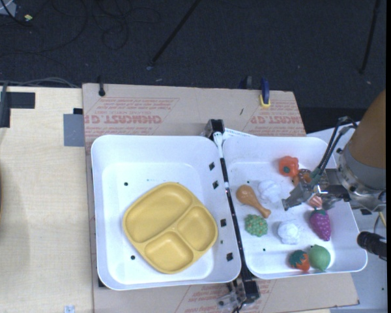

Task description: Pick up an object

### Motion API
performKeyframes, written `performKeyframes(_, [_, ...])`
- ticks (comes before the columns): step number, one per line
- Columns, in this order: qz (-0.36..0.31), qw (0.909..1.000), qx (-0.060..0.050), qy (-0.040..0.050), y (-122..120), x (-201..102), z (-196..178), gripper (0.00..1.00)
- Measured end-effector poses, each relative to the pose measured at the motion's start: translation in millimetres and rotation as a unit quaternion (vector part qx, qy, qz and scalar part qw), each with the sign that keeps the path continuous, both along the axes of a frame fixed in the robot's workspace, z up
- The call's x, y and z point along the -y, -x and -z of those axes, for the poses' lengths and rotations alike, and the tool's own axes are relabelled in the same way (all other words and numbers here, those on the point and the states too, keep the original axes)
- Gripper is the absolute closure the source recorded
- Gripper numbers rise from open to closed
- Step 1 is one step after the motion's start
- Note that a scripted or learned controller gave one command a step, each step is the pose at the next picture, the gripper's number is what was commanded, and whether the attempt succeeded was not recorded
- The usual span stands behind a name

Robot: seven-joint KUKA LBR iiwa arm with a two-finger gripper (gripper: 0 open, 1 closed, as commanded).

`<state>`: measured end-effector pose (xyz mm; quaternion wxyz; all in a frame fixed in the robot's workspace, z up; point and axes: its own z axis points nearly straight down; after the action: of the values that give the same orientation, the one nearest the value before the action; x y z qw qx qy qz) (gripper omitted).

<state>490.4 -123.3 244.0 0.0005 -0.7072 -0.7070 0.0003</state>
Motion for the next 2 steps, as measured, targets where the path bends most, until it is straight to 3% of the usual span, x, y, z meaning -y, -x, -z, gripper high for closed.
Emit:
performKeyframes(1, [0.0, 1.0, -0.002, 0.0004, 16.4, -13.7, 119.0, 0.0])
performKeyframes(2, [0.001, 1.0, 0.0, 0.0012, 5.6, 54.0, 157.5, 0.0])
